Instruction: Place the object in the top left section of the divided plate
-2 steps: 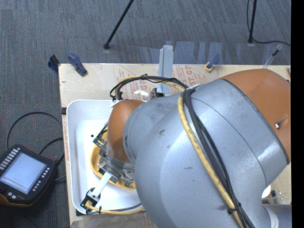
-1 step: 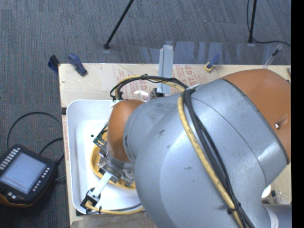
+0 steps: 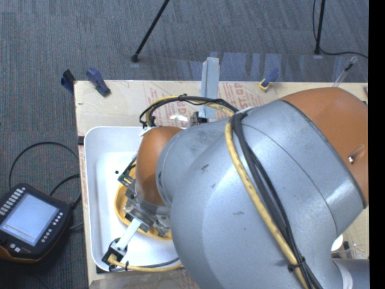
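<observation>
Reaching in from the right of the frame with the grey arm (image 3: 258, 197), covering most of the worktop (image 3: 120, 101). Hanging the end effector (image 3: 143, 217) low over the yellow divided plate (image 3: 122, 205), lying in the white bin (image 3: 96, 179) at the lower left. Hiding much of that plate under the wrist, showing just its left rim. Leaving the end effector's opening impossible to tell, and likewise whether it has hold of anything.
</observation>
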You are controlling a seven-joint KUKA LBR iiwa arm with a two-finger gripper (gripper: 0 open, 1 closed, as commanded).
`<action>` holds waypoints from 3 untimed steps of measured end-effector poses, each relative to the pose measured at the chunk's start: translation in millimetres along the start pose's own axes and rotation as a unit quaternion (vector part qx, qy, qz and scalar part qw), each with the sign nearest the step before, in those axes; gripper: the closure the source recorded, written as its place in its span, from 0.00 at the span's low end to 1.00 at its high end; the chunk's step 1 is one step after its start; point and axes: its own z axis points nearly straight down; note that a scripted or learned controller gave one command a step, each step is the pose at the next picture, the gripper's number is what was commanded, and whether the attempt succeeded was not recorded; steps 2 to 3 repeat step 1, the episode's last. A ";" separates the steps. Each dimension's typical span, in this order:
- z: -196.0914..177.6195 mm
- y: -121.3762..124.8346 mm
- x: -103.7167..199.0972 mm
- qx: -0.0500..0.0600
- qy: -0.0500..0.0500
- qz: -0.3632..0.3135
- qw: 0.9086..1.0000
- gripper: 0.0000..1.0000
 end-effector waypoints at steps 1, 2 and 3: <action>0.0 0.0 0.0 0.000 0.000 0.000 1.000 0.00; 0.0 0.0 0.0 0.000 0.000 0.000 1.000 0.00; 0.0 0.0 0.0 0.000 0.000 0.000 1.000 0.00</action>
